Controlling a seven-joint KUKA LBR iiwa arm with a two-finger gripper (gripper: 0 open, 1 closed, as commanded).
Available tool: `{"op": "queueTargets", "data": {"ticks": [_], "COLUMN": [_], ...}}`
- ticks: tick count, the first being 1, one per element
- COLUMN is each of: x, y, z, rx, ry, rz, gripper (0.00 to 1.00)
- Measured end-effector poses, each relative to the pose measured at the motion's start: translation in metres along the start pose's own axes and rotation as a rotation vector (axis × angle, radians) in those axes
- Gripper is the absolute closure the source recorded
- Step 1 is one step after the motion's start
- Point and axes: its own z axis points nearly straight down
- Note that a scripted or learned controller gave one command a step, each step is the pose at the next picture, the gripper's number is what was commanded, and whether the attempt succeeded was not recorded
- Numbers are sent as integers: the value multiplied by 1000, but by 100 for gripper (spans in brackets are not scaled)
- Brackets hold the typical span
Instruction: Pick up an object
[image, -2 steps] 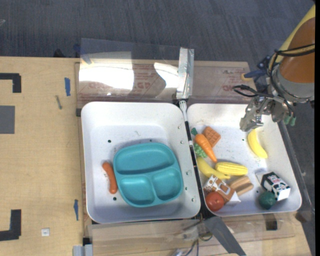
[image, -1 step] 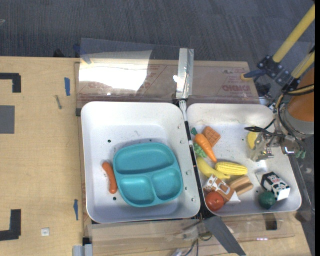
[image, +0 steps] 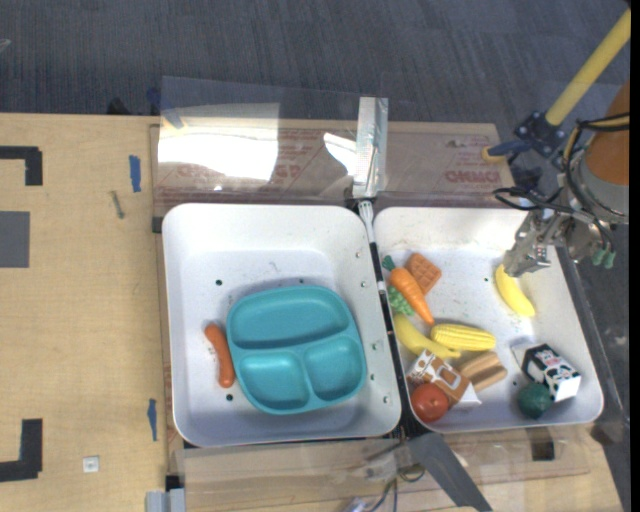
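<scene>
My gripper (image: 527, 260) hangs over the upper right part of the right bin (image: 470, 228), just above the top end of a small yellow banana (image: 514, 292). Nothing shows held in it. The right bin also holds an orange carrot (image: 410, 291), a waffle piece (image: 425, 270), a corn cob (image: 462, 336), a second yellow piece (image: 417, 337), a red tomato (image: 430, 402), a brown bread piece (image: 485, 372), a black-and-white toy (image: 552, 368) and a green ball (image: 533, 401).
The left bin (image: 200, 240) holds a teal divided plate (image: 295, 347) and an orange sausage (image: 220, 356) beside it on the left. A clear plastic sheet (image: 260, 150) and a metal upright (image: 370, 145) stand behind the bins. A yellow rod (image: 595, 65) slants at the top right.
</scene>
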Motion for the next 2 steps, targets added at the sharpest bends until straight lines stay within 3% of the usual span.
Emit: {"op": "queueTargets", "data": {"ticks": [1,2], "x": [24,-56], "y": [36,40], "z": [60,-24], "rx": [-3,-1], "ry": [14,-1], "rz": [-208,-171], "gripper": [100,100]}}
